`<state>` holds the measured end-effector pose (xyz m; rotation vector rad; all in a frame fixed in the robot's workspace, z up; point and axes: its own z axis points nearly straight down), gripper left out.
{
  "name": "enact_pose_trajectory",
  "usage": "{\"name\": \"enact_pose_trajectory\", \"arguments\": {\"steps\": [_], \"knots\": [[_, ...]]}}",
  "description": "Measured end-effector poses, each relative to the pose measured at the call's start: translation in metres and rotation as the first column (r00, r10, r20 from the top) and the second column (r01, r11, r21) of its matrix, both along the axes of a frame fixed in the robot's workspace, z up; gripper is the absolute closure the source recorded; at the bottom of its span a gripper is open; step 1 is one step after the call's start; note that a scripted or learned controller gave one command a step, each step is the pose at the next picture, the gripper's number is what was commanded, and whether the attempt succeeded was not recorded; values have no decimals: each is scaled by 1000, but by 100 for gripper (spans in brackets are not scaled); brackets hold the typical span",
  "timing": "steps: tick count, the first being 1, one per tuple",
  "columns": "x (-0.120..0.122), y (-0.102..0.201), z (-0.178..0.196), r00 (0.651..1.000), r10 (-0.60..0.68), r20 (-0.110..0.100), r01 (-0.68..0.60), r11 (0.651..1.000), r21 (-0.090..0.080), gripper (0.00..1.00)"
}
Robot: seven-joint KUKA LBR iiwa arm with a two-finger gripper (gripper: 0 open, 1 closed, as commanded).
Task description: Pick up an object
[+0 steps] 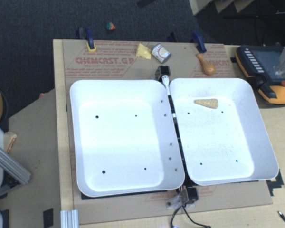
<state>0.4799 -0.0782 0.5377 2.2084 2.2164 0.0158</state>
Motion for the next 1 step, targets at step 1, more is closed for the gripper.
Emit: {"name": "enact_pose_trajectory", "arguments": {"steps": [1], "knots": [[-1,50,-118,1000,1,-29,-1,1000,4,100]]}}
